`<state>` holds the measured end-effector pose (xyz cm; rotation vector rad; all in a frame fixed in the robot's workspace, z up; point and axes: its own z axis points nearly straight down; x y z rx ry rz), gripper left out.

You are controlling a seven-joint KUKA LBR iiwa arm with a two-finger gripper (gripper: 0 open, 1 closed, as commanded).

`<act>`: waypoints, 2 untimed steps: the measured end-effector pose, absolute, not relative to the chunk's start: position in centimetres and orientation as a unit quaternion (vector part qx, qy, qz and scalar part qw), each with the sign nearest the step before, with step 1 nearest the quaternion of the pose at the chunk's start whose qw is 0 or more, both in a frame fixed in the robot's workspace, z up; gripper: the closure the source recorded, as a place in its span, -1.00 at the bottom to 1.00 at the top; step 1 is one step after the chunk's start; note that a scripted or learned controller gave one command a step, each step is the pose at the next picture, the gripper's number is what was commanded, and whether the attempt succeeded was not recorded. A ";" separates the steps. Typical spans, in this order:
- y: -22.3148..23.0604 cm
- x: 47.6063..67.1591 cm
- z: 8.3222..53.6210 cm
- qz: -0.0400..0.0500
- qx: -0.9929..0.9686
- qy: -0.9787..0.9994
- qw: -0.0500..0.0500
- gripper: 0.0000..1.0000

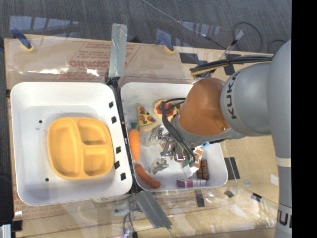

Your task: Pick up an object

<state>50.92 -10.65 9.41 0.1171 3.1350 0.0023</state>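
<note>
My gripper (154, 151) hangs low inside the right bin (218, 175), below the orange wrist band. Its two metal fingers (157, 133) are spread apart, open, with only white bin floor between them. An orange carrot (134, 143) lies just left of the fingers along the bin's left wall. A pizza slice (144, 116) sits above the upper finger. A red-brown sausage (147, 176) lies just below the lower finger. A round red and yellow food piece (162, 106) is partly hidden by the wrist.
A brown chocolate bar (202, 168) and a purple packet (191, 183) lie at the right bin's lower right. The left bin (25, 103) holds a yellow divided plate (79, 147). A taped divider (117, 53) runs between the bins.
</note>
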 end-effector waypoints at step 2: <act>-9.2 61.6 9.3 -0.001 0.094 0.996 0.002 -1.00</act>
